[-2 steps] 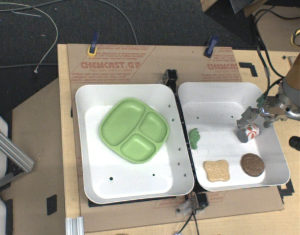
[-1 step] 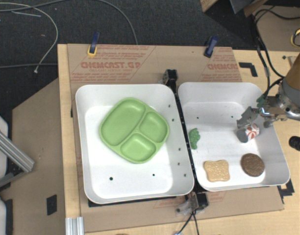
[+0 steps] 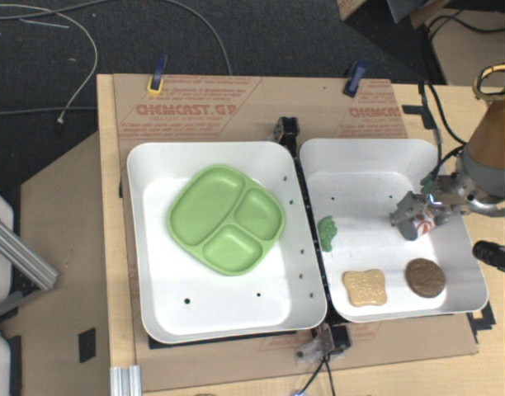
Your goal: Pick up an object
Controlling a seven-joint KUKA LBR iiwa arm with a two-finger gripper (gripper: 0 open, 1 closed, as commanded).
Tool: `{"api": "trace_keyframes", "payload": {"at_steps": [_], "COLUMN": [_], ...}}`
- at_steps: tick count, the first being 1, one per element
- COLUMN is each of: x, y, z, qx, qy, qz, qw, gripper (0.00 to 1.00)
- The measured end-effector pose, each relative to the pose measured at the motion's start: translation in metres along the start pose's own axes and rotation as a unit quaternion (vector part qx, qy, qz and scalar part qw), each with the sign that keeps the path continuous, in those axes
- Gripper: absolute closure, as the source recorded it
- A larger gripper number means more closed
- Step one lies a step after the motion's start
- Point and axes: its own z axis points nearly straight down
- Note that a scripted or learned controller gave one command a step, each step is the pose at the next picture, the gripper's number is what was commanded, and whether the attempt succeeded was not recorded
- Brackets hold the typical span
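Nothing is picked up yet, as far as the view shows. The pincer [image 3: 414,219] hangs low inside the right bin [image 3: 351,159], toward its right wall, with the grey arm [image 3: 483,167] reaching in from the right side. No object shows between its fingers; whether they stand wide or narrow I cannot tell, since the metal parts blur together from this angle.

3 candidate objects lie in the right bin. The brown round cookie [image 3: 424,277] sits near the front right corner, just in front of the pincer and closest to it. The tan square cracker [image 3: 365,287] lies to the left of the cookie, near the front wall and apart from the pincer. The small green piece [image 3: 327,231] rests against the left wall of this bin, well apart from the pincer across bare bin floor.

The left bin [image 3: 153,172] holds a green divided plate [image 3: 226,219] with 3 compartments, lying flat.

What is left, by my judgement: settling over 1 object, closing on it and lifting it off the bin floor.
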Motion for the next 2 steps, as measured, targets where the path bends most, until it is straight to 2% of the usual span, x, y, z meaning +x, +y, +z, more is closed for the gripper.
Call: {"api": "trace_keyframes", "payload": {"at_steps": [2], "x": [0.000], "y": [0.001], "z": [0.070], "qx": [0.001], "qy": [0.000], "qz": [0.000], "qw": [1.0000], "gripper": [0.00]}}
